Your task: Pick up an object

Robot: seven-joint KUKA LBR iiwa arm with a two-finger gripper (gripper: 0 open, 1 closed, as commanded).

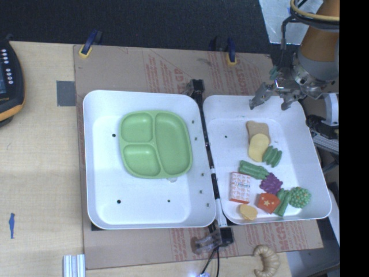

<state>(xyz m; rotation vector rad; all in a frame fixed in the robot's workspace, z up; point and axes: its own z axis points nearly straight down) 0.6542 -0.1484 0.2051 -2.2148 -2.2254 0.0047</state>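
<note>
Camera view: gripper (275, 98) hovers over right bin's (314, 154) far edge, jaws spread wide, holding nothing. Toy food (265, 178) all lies in that bin, untouched; nearest is potato (258, 147). Left bin (104, 201) holds green tray (155, 143). Pick not yet started: descent, closing, lift all remain.

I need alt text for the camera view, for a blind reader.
The pincer hangs open over the far edge of the right bin, holding nothing; toy foods lie in this bin. The left bin holds a green divided plate.

Glossy white plastic bins (104, 206) sit on matt cardboard (144, 68).
</note>
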